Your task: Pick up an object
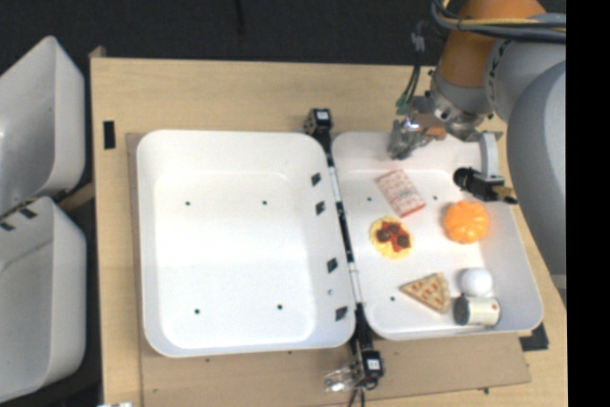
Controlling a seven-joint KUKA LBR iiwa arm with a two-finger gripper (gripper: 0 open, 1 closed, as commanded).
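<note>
Near edge: a white cylinder (476,311) lay beside a white ball (475,281) and a pizza slice (426,292) in the right bin (510,315).
Middle: a round tart (392,237), an orange fruit (465,221).
Farther: a pink packet (399,192).
Far edge: the gripper (404,142) hung over the bin's rear; whether it was apart or together could not be told.

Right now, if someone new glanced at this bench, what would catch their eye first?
Probably the orange ball near the right bin's far right side, the brightest thing there, with a round yellow and red piece to its left. Next, the arm's orange band, standing above the gripper at that bin's far edge. The left bin draws the eye least.
</note>
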